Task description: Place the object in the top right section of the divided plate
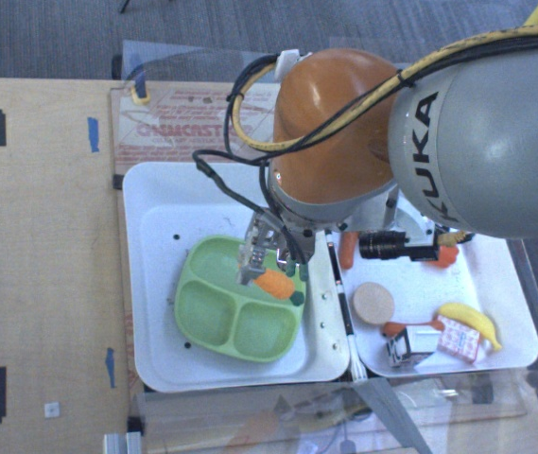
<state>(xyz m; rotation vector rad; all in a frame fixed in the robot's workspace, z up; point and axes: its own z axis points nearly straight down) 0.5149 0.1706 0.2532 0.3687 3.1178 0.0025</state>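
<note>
The gripper (261,258) is seen over the green divided plate (235,303) in the left bin (150,253); finger state cannot be told. The toy carrot (276,285) lies at the plate's right edge, just beside the gripper.

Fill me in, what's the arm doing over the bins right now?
The KUKA arm reaches in over the left bin, its claw low over the green divided plate. An orange toy carrot sits right at the claw tip, at the plate's top right section; whether it is gripped or already let go is unclear. The right bin holds a banana, a tan disc and a few other small items.
</note>
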